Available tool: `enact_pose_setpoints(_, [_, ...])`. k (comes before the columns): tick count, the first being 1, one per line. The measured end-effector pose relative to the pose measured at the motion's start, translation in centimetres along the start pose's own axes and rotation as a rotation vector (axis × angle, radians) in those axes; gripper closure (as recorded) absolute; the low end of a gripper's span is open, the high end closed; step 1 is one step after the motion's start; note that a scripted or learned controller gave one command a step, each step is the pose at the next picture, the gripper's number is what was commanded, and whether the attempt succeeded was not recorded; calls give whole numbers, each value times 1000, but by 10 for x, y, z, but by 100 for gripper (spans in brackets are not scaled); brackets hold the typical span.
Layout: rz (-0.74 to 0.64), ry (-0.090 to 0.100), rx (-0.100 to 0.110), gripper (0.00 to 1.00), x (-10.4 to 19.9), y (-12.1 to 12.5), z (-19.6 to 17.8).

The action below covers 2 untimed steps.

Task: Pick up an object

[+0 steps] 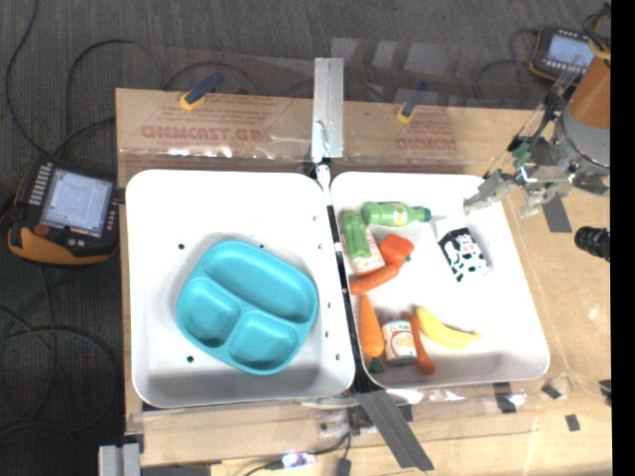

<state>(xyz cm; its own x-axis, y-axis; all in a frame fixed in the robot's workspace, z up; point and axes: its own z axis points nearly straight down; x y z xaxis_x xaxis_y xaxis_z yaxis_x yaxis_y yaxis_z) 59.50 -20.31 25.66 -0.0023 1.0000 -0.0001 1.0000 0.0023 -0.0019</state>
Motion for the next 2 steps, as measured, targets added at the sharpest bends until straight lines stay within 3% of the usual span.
enact_pose_setpoints(1, [-157, 5, -7, 0, -11, 30, 157])
enact_pose_setpoints(2, [-103, -10, -22, 0, 0, -11, 163])
